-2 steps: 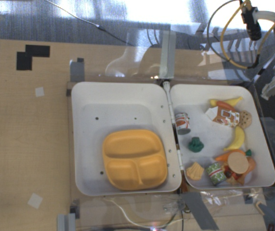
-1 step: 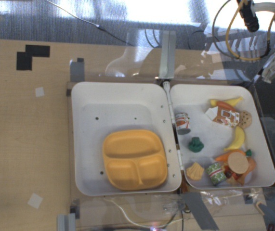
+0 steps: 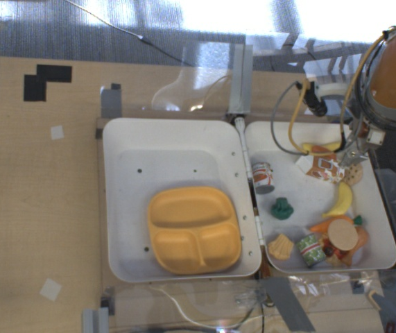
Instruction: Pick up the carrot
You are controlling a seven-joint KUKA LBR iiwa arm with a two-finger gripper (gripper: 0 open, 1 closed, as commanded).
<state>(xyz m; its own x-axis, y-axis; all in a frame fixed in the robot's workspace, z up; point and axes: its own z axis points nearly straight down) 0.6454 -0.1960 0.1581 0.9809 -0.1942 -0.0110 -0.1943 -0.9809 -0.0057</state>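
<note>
— Looking for the carrot [image 3: 320, 225]: it's that orange sliver low in the right bin [image 3: 288, 179], tucked against the pile with the round cracker-coloured disc [image 3: 342, 234], just under the banana [image 3: 342, 200].

— And the gripper [image 3: 354, 155]?

— Up near the far right corner of that same bin, over a torn snack packet [image 3: 322, 166]. Well apart from the carrot, with the banana between them. I can't tell whether it's spread or pinched; too small and cluttered there.

— What else is in there?

— A small tin [image 3: 262, 177] by the divider, a green lump [image 3: 281, 208] mid-bin, a pale wedge [image 3: 280, 246] at the near edge. The left bin [image 3: 128, 151] has a yellow divided tray [image 3: 194, 229]. Tan bench [image 3: 38, 207] all round, cables trailing behind.
</note>
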